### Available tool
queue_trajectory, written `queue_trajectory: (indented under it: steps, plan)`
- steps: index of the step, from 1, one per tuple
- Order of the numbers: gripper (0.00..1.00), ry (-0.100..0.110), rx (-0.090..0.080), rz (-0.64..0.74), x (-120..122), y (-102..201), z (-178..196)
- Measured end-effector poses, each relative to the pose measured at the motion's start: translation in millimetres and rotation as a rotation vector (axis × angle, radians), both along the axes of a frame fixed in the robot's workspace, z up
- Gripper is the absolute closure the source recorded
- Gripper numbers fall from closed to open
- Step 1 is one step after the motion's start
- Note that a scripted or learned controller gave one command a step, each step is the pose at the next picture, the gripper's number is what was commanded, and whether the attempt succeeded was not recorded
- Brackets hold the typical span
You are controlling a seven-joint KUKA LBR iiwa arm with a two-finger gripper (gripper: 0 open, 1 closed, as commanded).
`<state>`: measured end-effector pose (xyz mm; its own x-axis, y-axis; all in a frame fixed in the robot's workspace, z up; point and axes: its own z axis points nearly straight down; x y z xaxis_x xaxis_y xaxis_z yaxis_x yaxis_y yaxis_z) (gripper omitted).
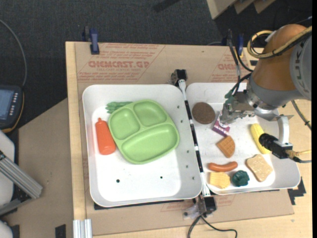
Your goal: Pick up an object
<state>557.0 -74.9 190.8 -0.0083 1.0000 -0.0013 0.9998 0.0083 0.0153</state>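
Camera view: gripper (pixel 225 122) low in right bin (pixel 290 180), over purple item (pixel 220 129); finger state cannot tell. Step: grasp attempt. Next: secure hold, lift straight up.

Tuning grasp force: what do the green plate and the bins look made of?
Green plate: looks like moulded plastic, matte with a soft sheen and rounded compartment ridges. Bins: probably thin formed plastic, glossy white, with rounded corners and rolled rims. Neither can be confirmed by look alone.
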Motion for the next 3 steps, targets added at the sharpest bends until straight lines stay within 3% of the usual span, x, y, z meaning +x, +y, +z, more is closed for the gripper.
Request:
queue_trajectory:
  steps: [1, 2, 3]
  plan:
    - [0.00, 0.015, 0.001, -0.008, -5, -3, -6]
    - [0.00, 0.020, 0.001, -0.010, 29, -35, -112]
    - [0.00, 0.021, 0.004, -0.010, -20, -19, -107]
